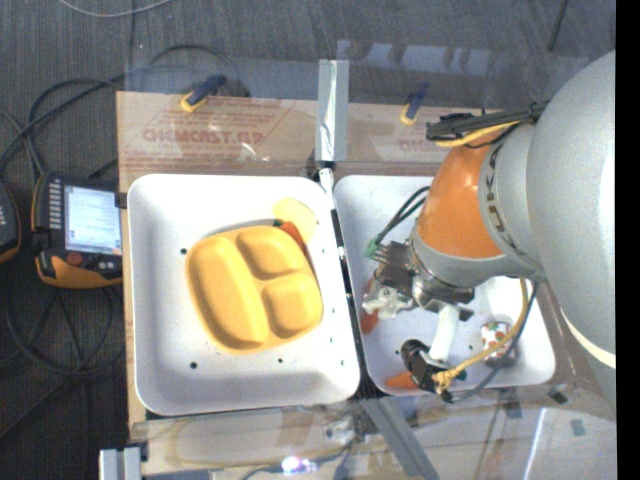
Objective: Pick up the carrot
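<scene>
Hovering tool [385, 303] low in right bin [540, 363] | grip state unclear | possibly carrot [400, 379] near front wall

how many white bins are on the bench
2. The left bin holds a yellow sectioned tray. The right bin sits beside it, mostly covered by the arm.

Carrot [401, 379]: orange, mostly hidden, lying at right bin's near edge.
</scene>
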Controlling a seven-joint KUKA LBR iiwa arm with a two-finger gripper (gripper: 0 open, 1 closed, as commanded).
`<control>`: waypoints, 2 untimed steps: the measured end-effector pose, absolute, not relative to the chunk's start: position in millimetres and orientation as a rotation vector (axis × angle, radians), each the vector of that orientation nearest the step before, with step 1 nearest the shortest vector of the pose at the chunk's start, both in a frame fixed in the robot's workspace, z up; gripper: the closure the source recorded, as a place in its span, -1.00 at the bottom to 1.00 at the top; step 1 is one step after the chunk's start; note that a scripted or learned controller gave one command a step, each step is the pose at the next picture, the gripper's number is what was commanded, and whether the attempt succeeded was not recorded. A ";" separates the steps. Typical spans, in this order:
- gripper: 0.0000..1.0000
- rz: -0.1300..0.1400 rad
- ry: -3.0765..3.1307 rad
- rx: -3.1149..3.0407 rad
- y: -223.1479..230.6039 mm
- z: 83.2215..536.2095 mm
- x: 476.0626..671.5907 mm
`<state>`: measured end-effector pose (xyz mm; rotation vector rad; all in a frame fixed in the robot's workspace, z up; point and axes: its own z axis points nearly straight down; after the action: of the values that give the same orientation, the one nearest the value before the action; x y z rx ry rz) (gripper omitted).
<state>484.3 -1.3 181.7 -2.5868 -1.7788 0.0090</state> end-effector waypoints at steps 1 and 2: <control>1.00 0.007 -1.690 -2.646 -12.7 181.8 484.1; 1.00 0.008 -1.474 -2.773 6.1 181.7 484.1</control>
<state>484.1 6.1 181.7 -2.7728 -1.4736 0.0085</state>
